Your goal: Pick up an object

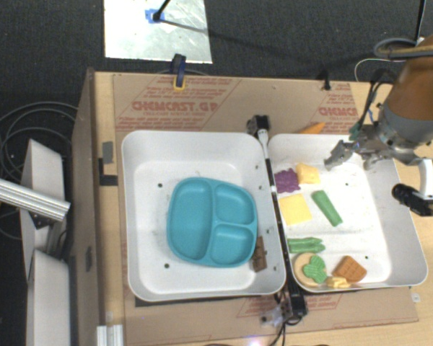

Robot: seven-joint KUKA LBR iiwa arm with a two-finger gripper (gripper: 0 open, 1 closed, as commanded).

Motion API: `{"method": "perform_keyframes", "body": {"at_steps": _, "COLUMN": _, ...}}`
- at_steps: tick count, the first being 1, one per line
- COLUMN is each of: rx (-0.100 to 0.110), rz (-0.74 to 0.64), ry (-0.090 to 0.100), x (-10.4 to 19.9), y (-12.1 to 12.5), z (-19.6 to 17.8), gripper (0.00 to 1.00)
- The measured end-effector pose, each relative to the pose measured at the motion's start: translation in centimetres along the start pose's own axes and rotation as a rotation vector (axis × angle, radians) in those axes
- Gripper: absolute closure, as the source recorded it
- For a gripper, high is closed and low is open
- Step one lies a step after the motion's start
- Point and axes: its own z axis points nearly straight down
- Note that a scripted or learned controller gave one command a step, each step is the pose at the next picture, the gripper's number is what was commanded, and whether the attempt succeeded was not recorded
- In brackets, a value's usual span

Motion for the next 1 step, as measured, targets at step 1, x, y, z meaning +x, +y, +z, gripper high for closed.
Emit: {"method": "perform_keyframes", "body": {"at_steps": 1, "rx": 0.02, "rz": 0.005, "ry": 0.006, "x": -0.16, "y": -3.64, "z": 10.04, "gripper": 0.0}}
